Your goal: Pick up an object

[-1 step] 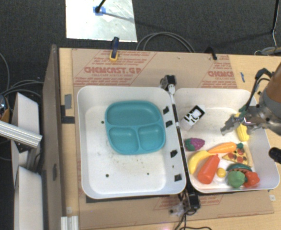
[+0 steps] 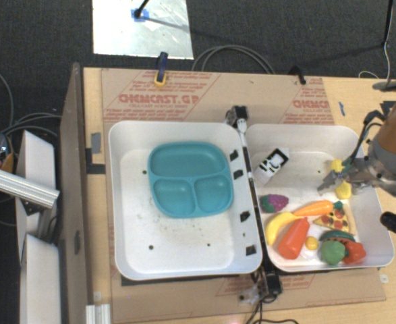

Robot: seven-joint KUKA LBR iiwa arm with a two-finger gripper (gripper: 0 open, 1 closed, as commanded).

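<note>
- The arm [image 2: 394, 137] enters from the right edge, its grey-and-orange wrist bent down over the far right part of the right bin [image 2: 305, 137].
- The gripper [image 2: 339, 177] hangs low over that bin, its fingers spread on either side of a small yellow object [image 2: 342, 190] without closing on it; a second yellow piece [image 2: 336, 165] lies just behind.
- Near the gripper, towards the front of the bin, toy food is heaped together: an orange carrot [image 2: 314, 208], a yellow banana [image 2: 276, 225], a red pepper-like piece [image 2: 293, 239], a green round item [image 2: 332, 252], a pizza slice [image 2: 337, 223] and a purple-and-green piece [image 2: 274, 201].
- A black-and-white card [image 2: 273, 161] lies apart, near the divider.
- The left bin [image 2: 127, 201] holds a teal divided plate [image 2: 189, 179].
- Both bins sit on a brown printed board [image 2: 184, 96] over dark floor, with cables around and a shiny sheet [image 2: 142, 19] beyond.
</note>
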